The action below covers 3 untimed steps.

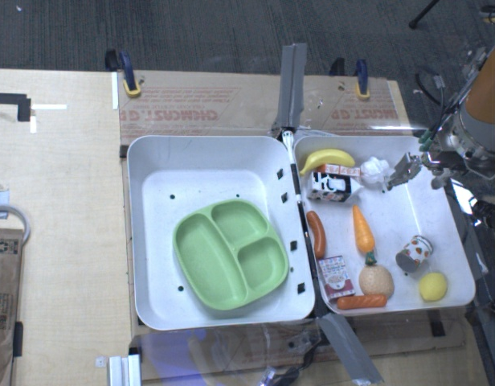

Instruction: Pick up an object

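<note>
- Two shallow white bins sit side by side; the left bin (151,215) holds one pale green plastic plate (231,252) with three moulded compartments, smooth and rounded at the corners.
- The right bin (448,215) holds the small objects, one of each unless noted: a curved yellow banana (326,159), a black-and-white printed carton (331,183), a crumpled white lump (375,168), a tapered orange carrot (362,230), a long reddish sausage (316,233) (glossy, lying along the left wall), a flat red-printed packet (333,273), a round tan ball-like fruit (376,280), a second red sausage-shaped piece (362,301) just below it, a small grey-and-white can (414,252) on its side, and a yellow lemon (432,286).
- The gripper (402,173) hangs over the upper right of the right bin, just beside the white lump; its grey metal fingers look slightly parted with nothing between them.
</note>
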{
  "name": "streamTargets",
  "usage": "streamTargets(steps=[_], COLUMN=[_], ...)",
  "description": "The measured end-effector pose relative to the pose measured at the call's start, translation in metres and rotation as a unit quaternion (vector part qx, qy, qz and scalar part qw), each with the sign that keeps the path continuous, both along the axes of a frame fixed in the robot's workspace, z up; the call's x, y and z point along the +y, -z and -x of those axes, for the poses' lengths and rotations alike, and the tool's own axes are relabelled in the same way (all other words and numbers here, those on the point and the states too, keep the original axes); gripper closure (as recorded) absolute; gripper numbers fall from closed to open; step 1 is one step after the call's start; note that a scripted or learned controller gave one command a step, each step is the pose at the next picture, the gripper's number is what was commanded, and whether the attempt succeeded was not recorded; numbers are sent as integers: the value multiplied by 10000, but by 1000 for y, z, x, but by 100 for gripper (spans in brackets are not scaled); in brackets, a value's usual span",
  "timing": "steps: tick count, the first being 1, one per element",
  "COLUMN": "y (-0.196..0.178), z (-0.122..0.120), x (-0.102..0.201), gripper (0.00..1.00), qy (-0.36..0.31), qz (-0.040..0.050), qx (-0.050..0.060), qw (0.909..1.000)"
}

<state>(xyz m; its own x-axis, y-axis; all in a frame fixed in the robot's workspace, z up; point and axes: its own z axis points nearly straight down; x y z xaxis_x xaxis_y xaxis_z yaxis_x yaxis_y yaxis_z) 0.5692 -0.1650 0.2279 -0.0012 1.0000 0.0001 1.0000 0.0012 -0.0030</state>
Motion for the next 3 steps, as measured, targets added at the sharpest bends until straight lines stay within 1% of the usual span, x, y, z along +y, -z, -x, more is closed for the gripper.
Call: streamTargets(steps=[1,2,3], y=[133,124,36], z=[10,10,23], x=[33,32,78], gripper=[0,100,100], qy=[-621,-601,-1594], qz=[-3,-2,1], qx=[-5,-6,-16], qw=[9981,9982,9872])
